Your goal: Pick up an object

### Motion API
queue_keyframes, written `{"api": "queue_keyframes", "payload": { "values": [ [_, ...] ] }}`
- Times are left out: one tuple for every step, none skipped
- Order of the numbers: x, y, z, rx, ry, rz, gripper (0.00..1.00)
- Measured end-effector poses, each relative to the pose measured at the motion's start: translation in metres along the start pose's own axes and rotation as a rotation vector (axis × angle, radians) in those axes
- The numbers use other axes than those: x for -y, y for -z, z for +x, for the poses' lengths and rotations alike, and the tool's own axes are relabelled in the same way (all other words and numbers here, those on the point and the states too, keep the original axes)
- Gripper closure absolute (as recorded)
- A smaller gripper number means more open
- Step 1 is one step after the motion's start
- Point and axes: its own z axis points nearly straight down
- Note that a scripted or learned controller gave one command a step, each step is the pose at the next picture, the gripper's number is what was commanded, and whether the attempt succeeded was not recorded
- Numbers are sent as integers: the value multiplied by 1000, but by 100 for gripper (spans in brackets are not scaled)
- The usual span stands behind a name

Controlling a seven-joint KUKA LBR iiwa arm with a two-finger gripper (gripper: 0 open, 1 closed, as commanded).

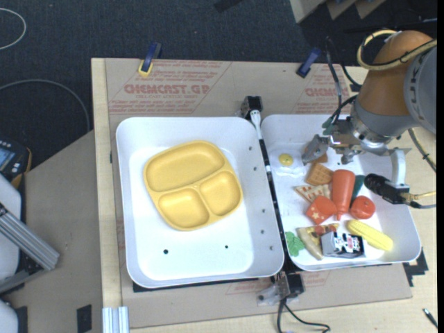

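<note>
Approach step: your claw [326, 146] hovers above the cracker [318, 174]; jaw state unclear. Descend next, squarely.

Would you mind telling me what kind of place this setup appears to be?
Most likely a robotics lab test bench: two white bins sit on a protective board, toy food fills the right one, and cables trail off.
</note>
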Motion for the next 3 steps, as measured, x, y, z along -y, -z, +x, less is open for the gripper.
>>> {"api": "queue_keyframes", "payload": {
  "values": [
    [1,-53,1,0,0,0,0],
    [-1,-39,0,2,-1,-8,100],
    [2,6,-3,3,-1,-12,100]
  ]
}}
